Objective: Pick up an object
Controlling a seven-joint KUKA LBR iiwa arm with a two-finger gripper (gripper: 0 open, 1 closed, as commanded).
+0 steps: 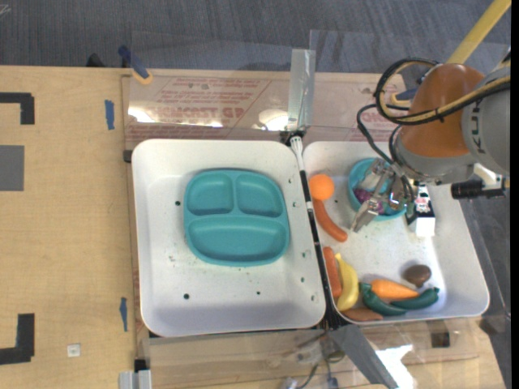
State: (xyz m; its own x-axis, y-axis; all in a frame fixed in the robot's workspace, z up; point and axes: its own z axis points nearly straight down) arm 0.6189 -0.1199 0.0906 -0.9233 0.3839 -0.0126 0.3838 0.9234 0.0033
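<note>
My gripper [375,203] hangs over the right bin [454,254], at the front-left rim of a small teal bowl [362,177] that it partly hides. Just to its left lie an orange ball [321,186] and a reddish-orange sausage-shaped piece [330,221]. Along the bin's front edge sit a yellow banana [347,284], an orange carrot [393,289] on a green pepper [405,302], and a brown round piece [418,275]. A small white block [423,224] lies to the right of the gripper. I see nothing held.
The left bin [154,241] holds a teal divided plate [236,216]. The divider between the bins [310,225] runs close to the ball and the sausage piece. Cables and the arm's orange band [438,108] rise over the right bin's far corner.
</note>
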